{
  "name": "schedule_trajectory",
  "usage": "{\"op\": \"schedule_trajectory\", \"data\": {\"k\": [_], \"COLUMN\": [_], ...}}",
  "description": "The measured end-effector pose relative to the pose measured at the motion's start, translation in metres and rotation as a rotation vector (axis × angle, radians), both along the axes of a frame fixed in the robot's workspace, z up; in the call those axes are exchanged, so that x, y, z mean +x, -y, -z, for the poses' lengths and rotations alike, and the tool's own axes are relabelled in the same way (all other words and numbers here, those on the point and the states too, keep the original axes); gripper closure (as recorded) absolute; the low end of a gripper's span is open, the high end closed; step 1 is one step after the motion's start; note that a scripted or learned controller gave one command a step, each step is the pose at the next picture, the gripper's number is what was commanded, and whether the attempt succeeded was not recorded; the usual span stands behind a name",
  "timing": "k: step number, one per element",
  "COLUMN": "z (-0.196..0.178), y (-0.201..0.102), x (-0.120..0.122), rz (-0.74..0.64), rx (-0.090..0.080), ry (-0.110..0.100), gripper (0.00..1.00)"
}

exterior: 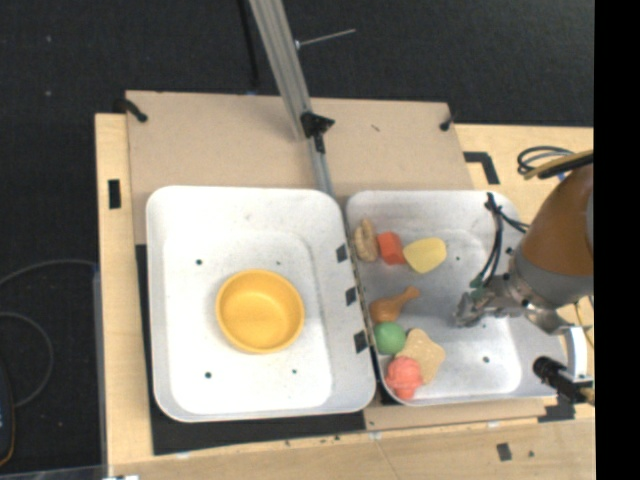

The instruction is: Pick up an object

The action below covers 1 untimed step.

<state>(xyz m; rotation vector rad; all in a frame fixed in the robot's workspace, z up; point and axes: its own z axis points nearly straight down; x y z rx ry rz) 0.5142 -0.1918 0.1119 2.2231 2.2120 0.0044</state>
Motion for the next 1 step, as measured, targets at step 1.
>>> {"op": "schedule_trajectory", "data": {"k": [1], "z": [-0.0628], "y": [-0.0043], "x": [0.0021], "rz": [-0.009], "rx": [-0.001], "ry": [0.003], "gripper": [1.00]}}
